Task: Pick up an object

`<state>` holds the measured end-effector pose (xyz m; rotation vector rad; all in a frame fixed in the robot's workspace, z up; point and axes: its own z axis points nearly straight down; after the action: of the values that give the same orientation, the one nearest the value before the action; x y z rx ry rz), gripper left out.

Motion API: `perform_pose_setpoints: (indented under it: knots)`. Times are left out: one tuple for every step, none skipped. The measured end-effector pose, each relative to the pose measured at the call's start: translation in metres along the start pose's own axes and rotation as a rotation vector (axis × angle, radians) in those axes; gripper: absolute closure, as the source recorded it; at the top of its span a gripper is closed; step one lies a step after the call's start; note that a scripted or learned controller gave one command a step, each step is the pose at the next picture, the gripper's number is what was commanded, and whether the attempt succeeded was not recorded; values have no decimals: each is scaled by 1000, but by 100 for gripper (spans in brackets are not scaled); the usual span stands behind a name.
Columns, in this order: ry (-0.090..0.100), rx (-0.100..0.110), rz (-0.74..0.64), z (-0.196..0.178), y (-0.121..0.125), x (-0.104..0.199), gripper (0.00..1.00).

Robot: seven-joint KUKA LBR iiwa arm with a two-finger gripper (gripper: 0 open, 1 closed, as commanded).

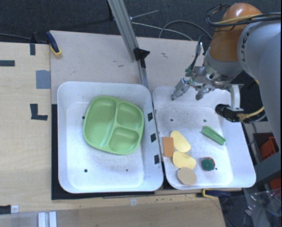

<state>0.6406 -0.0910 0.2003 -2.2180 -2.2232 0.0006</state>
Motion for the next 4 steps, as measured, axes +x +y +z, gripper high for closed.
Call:
perform_pose_setpoints:
  knots:
    - [0,0,0,0,0,0,0]
    - [-1,5,-1,51,9,1,0]
    - [-2,5,0,106,7,2,0]
    - [-1,2,-2,92,8,3,100]
